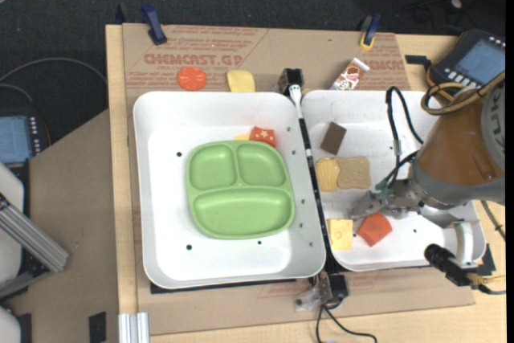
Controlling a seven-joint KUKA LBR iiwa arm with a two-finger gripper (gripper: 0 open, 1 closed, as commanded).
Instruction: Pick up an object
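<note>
The right bin (401, 104) holds a brown block (333, 137), a tan slice (354, 171), a yellow piece (327, 173), a yellow cheese wedge (340, 234) and a red-orange block (374, 230). My gripper (376, 205) hangs low over this bin. It is just above the red-orange block's upper edge and right of the cheese wedge. The grey and orange arm (458, 149) covers the bin's right side. Nothing can be seen held in the gripper.
The left bin (161, 173) carries a green divided plate (239, 189), with a red piece (263, 136) at its top edge. An orange item (191, 78), a yellow item (240, 81), a black marker (291, 80) and a wrapped candy (350, 75) lie behind the bins.
</note>
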